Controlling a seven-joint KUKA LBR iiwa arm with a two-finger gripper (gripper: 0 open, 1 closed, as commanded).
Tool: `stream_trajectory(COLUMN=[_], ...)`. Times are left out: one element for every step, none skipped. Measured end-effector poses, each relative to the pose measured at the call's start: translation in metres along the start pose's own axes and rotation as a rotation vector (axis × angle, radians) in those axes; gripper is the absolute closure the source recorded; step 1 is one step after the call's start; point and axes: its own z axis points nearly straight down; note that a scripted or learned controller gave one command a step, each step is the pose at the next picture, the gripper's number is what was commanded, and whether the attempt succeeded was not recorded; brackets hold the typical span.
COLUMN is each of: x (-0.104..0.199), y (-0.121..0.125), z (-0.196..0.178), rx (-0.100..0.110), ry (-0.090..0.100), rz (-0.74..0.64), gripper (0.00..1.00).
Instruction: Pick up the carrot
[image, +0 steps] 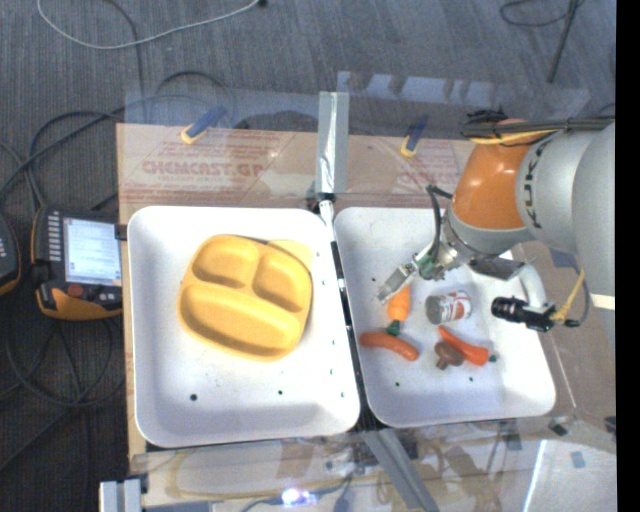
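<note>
Carrot: small, orange, green stub at its lower end. It lies in the right bin, right at the tip of the pincer, on its lower right side. The pincer comes in slantwise from the upper right and its tip overlaps the carrot's top, so I can't tell how far open it is or whether it has hold of the carrot. Just below the pincer, past the carrot, is an orange sausage, lying flat, with a small gap to the green stub. Right of the pincer is a small can on its side, label too blurred to read. Lower right of the pincer is an orange-red piece with a dark end, kind unclear. The arm is cut off at the right edge. Well left of the pincer, the left bin holds a yellow divided tray. Further left, outside the bins, is a handheld screen unit among cables.
</note>
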Motion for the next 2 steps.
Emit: stream_trajectory(x=[0.0, 0.084], y=[0.002, 0.014], z=[-0.011, -0.093], rx=[-0.007, 0.01], ry=[0.0, 0.007], rz=[0.001, 0.158], gripper=[1.0, 1.0])
